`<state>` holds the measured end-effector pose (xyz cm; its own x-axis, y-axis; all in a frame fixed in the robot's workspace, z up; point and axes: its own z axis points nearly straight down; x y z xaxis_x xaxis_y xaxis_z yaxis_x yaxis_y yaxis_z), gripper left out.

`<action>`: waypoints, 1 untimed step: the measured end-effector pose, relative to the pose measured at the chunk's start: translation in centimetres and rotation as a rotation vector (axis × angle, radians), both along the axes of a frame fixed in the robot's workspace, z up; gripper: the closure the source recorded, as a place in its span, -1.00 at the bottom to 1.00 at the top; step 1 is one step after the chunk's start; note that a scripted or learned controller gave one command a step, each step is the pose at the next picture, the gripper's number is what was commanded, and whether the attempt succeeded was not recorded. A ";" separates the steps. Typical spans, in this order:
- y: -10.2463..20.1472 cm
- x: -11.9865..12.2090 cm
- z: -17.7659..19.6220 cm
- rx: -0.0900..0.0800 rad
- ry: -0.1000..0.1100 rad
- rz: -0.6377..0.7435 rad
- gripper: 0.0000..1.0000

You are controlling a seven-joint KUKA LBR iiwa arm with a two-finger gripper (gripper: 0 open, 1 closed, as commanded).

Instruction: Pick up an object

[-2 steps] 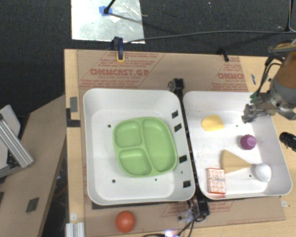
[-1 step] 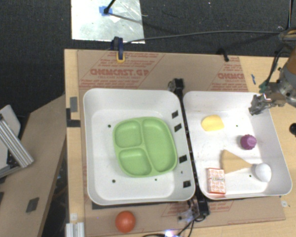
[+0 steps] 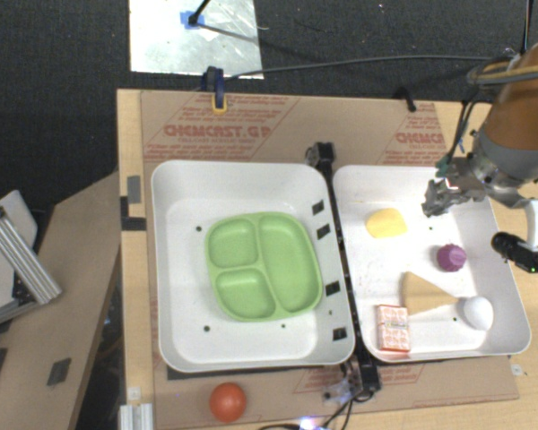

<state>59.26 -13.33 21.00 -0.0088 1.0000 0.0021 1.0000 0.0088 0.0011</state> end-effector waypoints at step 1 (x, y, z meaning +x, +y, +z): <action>5.1 -1.3 -0.8 0.000 0.002 0.000 1.00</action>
<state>57.92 -8.26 20.24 -0.0087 1.0000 0.0025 1.0000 0.0087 -0.0008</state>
